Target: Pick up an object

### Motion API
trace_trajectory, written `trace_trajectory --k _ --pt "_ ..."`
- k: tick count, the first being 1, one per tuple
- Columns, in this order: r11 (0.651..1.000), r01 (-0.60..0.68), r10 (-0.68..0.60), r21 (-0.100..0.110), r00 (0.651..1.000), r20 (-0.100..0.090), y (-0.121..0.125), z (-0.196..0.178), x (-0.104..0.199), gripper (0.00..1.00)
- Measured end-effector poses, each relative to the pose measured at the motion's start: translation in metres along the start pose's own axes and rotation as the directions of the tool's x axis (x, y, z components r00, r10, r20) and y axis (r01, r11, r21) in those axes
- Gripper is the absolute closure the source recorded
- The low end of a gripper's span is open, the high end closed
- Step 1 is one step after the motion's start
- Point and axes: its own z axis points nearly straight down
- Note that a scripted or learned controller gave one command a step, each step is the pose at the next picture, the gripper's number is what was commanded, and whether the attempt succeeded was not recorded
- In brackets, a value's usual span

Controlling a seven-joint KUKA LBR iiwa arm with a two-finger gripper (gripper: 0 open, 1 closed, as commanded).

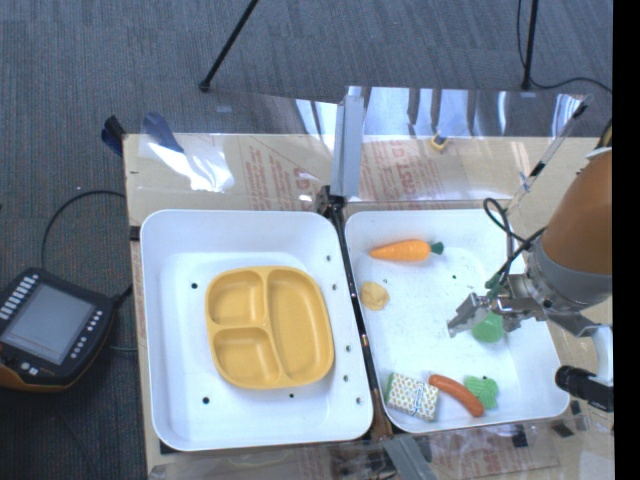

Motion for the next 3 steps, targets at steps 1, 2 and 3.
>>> trace_trajectory --k 1,2,3 --pt "0.999 -0.048 0.048 0.002 0.999 -0.002 0.020 0.034 0.004 0.00" --pt "1.000 -0.016 0.016 -0.001 1.000 0.000 -0.020 0.111 0.011 0.00" --pt "0.998 -0.067 0.067 0.000 0.998 -0.001 0.004 0.111 0.058 0.00"
